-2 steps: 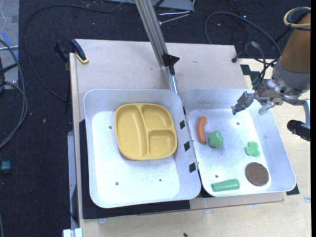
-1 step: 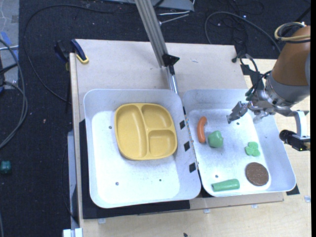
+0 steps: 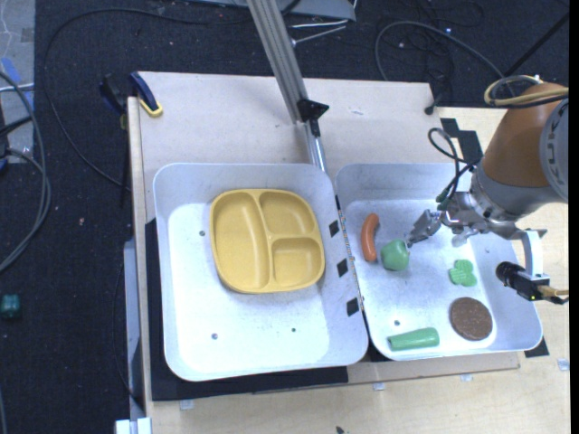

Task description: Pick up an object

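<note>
Lying near the right bin's [image 3: 357, 183] front edge: a green cylinder [image 3: 413, 339]; beside it, toward the front right corner, a brown disc [image 3: 471, 318]. Sitting farther back: a small green piece [image 3: 463, 273], a green ball [image 3: 395, 256], an orange sausage [image 3: 369, 237]. Hovering just behind the ball: gripper [image 3: 422, 231], finger state impossible to tell. Resting in the left bin [image 3: 181, 242]: a yellow tray [image 3: 268, 240].

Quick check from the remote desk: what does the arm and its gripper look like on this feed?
The arm is grey with a rounded orange band above the wrist. Black cables loop beside it. The gripper is small, grey metal with thin dark fingers, and a black block sticks out below the wrist.
</note>
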Controlling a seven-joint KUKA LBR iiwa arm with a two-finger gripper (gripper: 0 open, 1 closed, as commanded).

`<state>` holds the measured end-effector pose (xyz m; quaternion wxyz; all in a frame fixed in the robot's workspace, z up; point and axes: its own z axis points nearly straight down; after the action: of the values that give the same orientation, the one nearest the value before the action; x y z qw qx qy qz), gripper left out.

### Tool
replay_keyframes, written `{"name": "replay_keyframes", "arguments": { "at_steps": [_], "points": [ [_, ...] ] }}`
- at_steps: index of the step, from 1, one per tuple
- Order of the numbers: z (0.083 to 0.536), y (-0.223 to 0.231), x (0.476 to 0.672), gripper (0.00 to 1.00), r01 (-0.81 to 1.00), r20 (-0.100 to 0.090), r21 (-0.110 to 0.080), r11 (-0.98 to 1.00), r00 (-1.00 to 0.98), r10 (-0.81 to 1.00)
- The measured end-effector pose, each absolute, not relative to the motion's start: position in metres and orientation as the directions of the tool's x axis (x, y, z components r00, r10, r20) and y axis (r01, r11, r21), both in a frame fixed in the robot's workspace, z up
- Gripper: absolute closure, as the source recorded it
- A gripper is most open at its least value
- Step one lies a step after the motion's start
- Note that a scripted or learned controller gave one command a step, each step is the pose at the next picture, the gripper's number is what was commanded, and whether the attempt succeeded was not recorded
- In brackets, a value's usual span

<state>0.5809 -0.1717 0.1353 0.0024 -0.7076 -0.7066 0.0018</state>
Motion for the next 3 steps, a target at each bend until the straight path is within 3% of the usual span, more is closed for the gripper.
{"name": "replay_keyframes", "arguments": {
  "at_steps": [1,3],
  "points": [
    [0.150,-0.172,0.583,1.00,1.000,-0.001,0.002,0.000,0.000,1.000],
    [0.270,-0.159,0.587,1.00,1.000,-0.002,0.006,0.004,-0.004,1.000]
  ]
}}
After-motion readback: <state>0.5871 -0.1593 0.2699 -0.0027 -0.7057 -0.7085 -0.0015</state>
